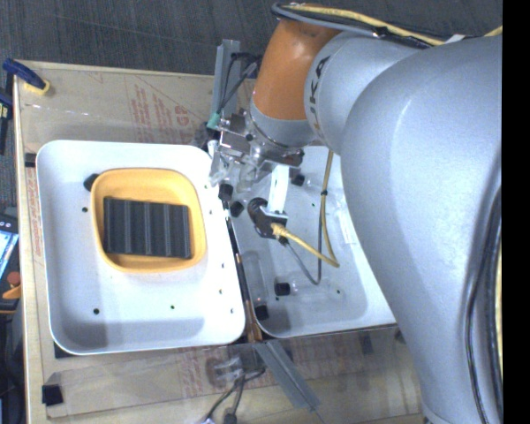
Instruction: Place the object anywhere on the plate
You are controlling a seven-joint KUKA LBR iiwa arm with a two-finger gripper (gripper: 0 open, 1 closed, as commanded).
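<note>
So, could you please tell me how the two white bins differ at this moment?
The left bin lies fully in view and holds a yellow plate with a dark ribbed centre. The right bin is largely covered by the arm, whose gripper hangs over its near-left part; no plate shows there. Both are shallow, white and round-cornered.

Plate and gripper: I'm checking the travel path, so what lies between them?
In the camera view, between the yellow plate and the gripper lie a bare strip of the left bin's white floor and its raised right rim.
</note>
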